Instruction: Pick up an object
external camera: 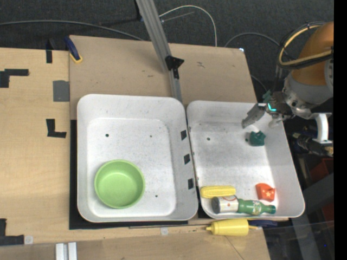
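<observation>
While angled over the right bin (282,161), gripper (259,118) seemingly above green object (256,139)

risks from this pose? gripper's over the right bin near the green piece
1. The small green object lies close to the right bin's far wall; the gripper could clip the wall on descent.
2. It is small and may slip out.
3. The corn, bottle and red object are crowded, hard to pick singly.

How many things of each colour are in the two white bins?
Green: 3, the bowl, the bottle and the small green lump
Yellow: 1, the corn
Orange-red: 1, the little orange piece
Total: 5
</observation>
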